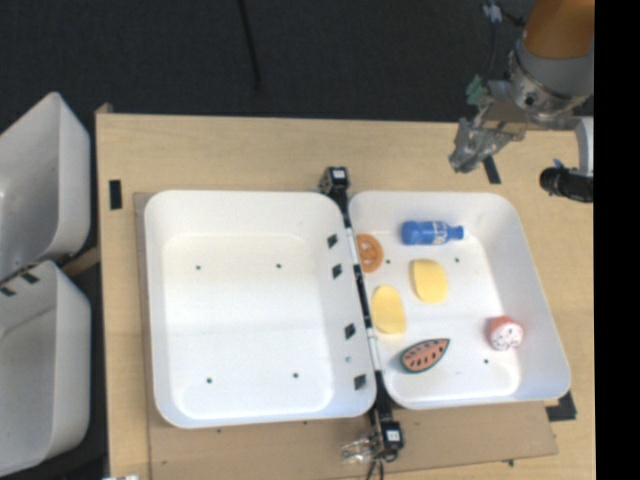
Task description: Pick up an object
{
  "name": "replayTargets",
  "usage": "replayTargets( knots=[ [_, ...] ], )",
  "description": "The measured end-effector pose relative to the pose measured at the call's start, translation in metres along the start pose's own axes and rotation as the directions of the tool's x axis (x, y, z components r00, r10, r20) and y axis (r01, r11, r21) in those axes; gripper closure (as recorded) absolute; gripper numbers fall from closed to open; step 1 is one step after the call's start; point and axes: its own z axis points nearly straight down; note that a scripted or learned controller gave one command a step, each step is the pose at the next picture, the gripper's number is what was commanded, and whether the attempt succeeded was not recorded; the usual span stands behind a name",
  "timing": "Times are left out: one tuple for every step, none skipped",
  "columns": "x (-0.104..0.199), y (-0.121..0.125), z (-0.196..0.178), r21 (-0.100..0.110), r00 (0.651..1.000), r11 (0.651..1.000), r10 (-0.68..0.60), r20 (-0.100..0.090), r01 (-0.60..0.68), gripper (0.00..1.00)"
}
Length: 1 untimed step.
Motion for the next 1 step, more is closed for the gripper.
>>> replayTargets(
  knots=[
    [0.066, 0.0095, -0.0584, -0.012, 1.0, 1.0, -0.003, 0.001, 0.003, 1.0]
  ],
)
